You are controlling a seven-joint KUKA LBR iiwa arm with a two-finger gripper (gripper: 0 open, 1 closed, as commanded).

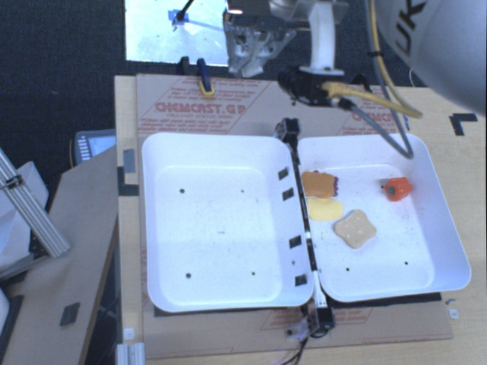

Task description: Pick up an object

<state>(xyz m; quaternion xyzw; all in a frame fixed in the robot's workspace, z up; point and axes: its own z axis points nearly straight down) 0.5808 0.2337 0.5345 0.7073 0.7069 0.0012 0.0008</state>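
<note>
The right bin (pixel 441 249) holds several small items. An orange toast-like piece (pixel 319 183) with a purple edge lies near the bin's left wall. A flat yellow piece (pixel 325 209) sits just in front of it. A beige bread slice (pixel 354 228) lies a little further right and nearer. A small red-orange pepper-like item (pixel 396 188) rests towards the right wall. My gripper (pixel 247 58) hangs high at the back of the bench, beyond both bins and well away from every item, with nothing visible in it.
The left bin (pixel 152 226) adjoins the right one along a clipped middle seam (pixel 298 219). Yellow and grey cables (pixel 373 101) trail from the wrist over the back of the right bin. A yellow clamp (pixel 205 82) sits at the board's far edge.
</note>
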